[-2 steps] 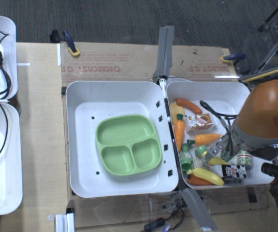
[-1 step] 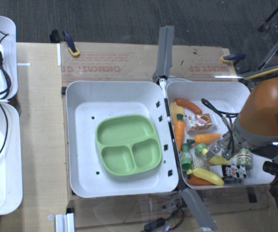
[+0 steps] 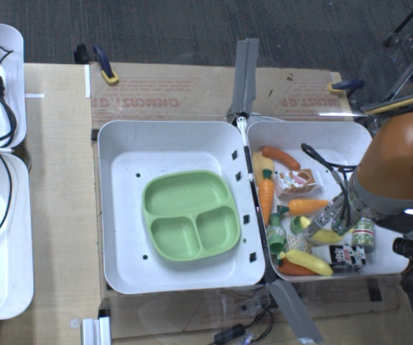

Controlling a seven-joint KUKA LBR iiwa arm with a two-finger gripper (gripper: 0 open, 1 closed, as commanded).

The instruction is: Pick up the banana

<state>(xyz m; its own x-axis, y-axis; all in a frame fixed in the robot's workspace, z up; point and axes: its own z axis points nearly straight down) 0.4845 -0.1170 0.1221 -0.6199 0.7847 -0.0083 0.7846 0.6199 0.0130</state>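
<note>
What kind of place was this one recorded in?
Probably a robot lab's pick-and-place bench. Two white bins sit side by side on taped-down cardboard, one holding a green tray, the other toy food, including a banana. The arm reaches in.

Red lettering printed upside down on the cardboard sheet (image 3: 192, 92) reads roughly "CHEMCAS"; remaining labels are illegible.

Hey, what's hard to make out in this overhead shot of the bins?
- End effector: the arm's orange band covers its upper part, so finger state is unreadable.
- Banana: it lies among crowded toy food; whether it touches the end effector is unclear.
- Small can: label too small to read.
- Right bin: the arm hides its right side.
</note>
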